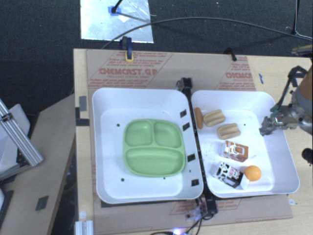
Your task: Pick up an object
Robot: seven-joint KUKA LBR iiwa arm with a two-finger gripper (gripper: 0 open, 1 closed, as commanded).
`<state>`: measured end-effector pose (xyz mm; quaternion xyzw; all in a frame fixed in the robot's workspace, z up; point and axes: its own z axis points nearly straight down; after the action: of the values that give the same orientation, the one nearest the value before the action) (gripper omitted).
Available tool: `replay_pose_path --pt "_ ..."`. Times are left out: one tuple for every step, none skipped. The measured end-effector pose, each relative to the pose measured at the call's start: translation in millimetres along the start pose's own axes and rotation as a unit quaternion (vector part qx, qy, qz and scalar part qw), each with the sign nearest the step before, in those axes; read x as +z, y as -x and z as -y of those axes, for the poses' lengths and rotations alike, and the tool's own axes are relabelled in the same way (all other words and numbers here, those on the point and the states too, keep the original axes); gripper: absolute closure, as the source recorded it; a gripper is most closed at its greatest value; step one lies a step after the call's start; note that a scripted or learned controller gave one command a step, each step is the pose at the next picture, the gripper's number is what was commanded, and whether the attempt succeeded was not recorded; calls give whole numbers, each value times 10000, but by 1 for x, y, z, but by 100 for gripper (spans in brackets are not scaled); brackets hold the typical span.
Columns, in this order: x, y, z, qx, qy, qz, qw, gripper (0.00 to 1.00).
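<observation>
The right bin (274,106) holds two tan bread rolls (213,117) (228,130), a thin orange-brown sausage (198,117) by its left wall, a brown and white carton (235,151), a black and white carton (228,174) and an orange ball (253,173). My gripper (270,125) hangs over the right part of this bin, to the right of the rolls and apart from every object. Nothing shows between its tips.
The left bin (105,106) holds a green divided plate (154,147). A black divider with clips (191,131) runs between the two bins. Cardboard lies under the bins, and cables cross the dark floor behind the bench.
</observation>
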<state>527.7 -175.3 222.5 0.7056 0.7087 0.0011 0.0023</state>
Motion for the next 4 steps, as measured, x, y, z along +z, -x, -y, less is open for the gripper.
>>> replay_pose_path --pt "-11 -57 -8 -31 -3 -14 10000 100" --pt "-4 -119 -20 -33 -11 -18 10000 100" --pt "6 -172 -20 -29 -21 -19 10000 100" --pt "-6 -226 -31 -26 -9 -19 10000 100"
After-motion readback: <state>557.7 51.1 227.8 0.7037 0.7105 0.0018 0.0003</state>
